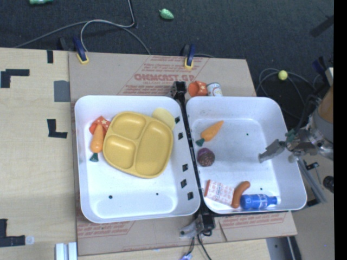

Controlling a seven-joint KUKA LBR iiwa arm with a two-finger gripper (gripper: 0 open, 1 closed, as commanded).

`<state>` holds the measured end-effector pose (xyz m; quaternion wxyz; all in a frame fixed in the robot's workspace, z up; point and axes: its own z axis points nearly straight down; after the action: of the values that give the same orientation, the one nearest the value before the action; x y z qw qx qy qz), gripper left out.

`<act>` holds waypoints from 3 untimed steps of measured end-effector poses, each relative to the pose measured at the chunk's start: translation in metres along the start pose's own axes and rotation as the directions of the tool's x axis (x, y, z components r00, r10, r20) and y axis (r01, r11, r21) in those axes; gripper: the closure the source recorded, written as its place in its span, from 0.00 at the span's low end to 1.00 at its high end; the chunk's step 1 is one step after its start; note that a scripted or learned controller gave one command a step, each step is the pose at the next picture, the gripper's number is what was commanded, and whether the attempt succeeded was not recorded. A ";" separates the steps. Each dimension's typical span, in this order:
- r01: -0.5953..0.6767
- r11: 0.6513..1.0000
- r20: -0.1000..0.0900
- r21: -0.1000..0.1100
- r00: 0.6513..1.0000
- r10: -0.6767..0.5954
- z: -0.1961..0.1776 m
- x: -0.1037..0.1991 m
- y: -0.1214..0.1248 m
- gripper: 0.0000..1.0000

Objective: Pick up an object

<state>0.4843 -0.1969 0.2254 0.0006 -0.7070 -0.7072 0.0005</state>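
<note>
My gripper (268, 153) reaches in over the right side of the right bin (271, 108), low over bare white floor, with nothing seen in it. In that bin lie a small carrot (210, 131) toward the back left and a dark purple round fruit (205, 156) in front of it. Along the front wall lie a red-and-white packet (217, 191), a sausage (239, 193) and a blue bottle (258, 201) on its side. The bottle is the nearest to the gripper, well in front of it.
The left bin (130, 205) holds a yellow divided plate (137, 143), a carrot (97, 141) with a red piece at its left, and a pale yellow item (164, 116) behind the plate. Small objects (203, 88) sit behind the bins, and clamps and cables line the bench's back edge.
</note>
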 end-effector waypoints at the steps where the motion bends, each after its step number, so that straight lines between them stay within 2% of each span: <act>1: 0.002 1.000 -0.001 0.002 1.000 -0.002 0.076 0.029 0.044 0.00; 2: 0.000 1.000 -0.002 0.000 1.000 0.000 0.138 0.082 0.001 0.00; 3: 0.002 1.000 0.001 -0.008 1.000 -0.002 0.139 0.101 0.090 0.00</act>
<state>0.5741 -0.0963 0.0864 -0.0028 -0.7063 -0.7079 -0.0018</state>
